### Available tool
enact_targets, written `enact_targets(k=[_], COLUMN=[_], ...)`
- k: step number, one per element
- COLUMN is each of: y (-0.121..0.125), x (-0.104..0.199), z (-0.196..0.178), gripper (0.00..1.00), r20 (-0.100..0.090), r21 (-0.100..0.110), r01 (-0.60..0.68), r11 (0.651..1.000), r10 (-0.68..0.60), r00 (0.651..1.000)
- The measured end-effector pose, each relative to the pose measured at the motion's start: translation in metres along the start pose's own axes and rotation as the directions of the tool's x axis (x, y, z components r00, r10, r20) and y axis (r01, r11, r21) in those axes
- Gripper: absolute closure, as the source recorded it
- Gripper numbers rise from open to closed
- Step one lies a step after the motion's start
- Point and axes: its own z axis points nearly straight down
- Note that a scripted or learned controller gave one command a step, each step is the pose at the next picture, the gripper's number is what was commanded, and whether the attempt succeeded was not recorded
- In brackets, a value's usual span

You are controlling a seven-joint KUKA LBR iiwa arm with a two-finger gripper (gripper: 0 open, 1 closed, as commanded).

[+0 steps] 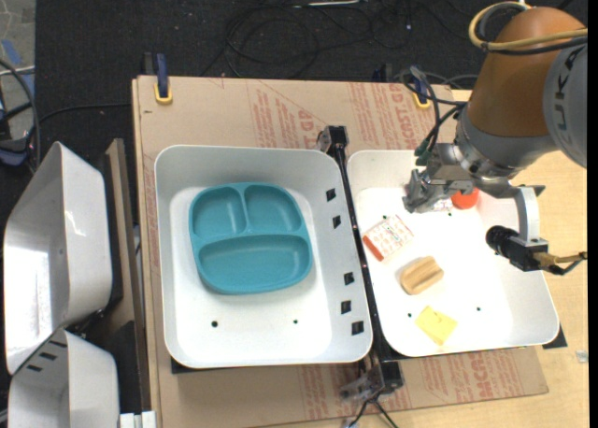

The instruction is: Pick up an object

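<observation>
My gripper [427,194] hangs over the upper middle of the right bin [523,323], with the grey and orange arm above it. A small orange-red object [464,198] lies just to its right, partly hidden by the wrist. Below the gripper lies a white and red packet [388,236]. Further down are a tan bread-like piece [420,275] and a yellow piece [436,324]. Nothing shows between the gripper's fingers.
The left bin [177,258] holds a teal divided plate [250,237]. A black divider with clips [350,258] runs between the bins. A black fitting [514,247] sits at the right bin's right side. White tubs [51,249] stand off the bench to the left.
</observation>
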Motion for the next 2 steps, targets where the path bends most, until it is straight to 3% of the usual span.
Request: enact_targets(k=[2], y=[0.028], x=[0.115], z=[0.005], gripper=[1.0], r20=[0.0], r21=[-0.002], r01=[0.0], r11=[1.0], r10=[0.0], r00=[1.0])
